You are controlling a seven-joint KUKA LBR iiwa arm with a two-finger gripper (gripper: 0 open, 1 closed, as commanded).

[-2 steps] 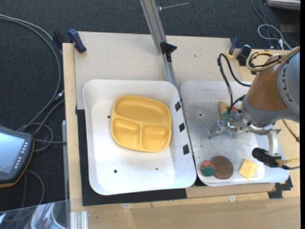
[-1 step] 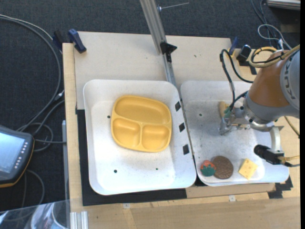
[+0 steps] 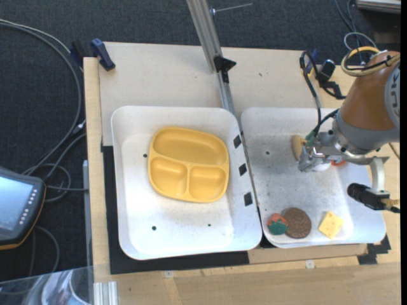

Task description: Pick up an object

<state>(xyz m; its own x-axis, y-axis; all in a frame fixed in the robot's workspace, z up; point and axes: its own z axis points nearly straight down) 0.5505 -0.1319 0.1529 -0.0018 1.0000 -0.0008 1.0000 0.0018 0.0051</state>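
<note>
My gripper (image 3: 310, 162) hangs low over the upper middle of the right bin (image 3: 273, 183). A tan, rounded object (image 3: 297, 145) lies just to its upper left, touching or nearly touching it. A small white and red object (image 3: 329, 164) peeks out just right of the gripper, partly hidden. Along the bin's front edge lie a brown round patty (image 3: 296, 222), a small red and green item (image 3: 277, 223) next to it, and a yellow cheese wedge (image 3: 331, 224).
The left bin (image 3: 133, 227) holds a yellow divided plate (image 3: 189, 164). A metal pole (image 3: 205, 24) rises from between the bins at the back. Cables and a clamp (image 3: 321, 68) sit near the right bin's far corner.
</note>
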